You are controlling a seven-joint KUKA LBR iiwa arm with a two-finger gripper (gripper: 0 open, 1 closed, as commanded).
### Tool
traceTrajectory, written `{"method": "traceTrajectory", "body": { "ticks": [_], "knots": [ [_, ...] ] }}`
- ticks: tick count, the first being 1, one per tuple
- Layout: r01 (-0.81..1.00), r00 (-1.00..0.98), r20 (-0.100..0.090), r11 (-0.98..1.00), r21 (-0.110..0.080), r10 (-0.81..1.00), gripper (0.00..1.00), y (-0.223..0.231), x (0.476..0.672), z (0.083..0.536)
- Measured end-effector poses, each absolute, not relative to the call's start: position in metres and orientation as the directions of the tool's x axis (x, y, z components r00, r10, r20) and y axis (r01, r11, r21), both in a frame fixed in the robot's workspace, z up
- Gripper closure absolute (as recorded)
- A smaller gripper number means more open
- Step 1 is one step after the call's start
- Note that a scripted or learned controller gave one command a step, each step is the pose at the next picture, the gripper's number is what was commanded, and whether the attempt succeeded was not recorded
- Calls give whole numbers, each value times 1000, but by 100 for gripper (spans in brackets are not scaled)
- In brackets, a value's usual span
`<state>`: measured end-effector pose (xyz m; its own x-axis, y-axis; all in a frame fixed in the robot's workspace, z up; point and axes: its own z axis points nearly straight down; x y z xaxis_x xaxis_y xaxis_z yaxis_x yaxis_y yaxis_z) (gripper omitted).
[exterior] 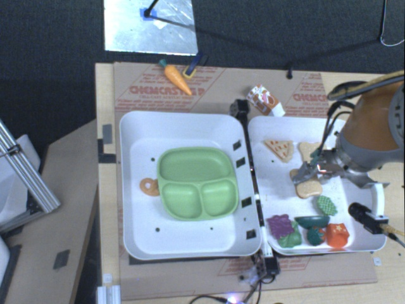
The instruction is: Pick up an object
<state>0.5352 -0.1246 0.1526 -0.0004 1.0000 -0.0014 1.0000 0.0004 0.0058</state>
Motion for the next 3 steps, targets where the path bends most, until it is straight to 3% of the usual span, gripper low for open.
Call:
{"method": "traceTrajectory", "body": {
  "ticks": [2, 3],
  "knots": [
    [1000, -4, -1, 4, 4, 1000, 100, -121, 538, 226],
    [1000, -7, 0, 7, 5, 1000, 100, -102, 579, 219]
  ]
}}
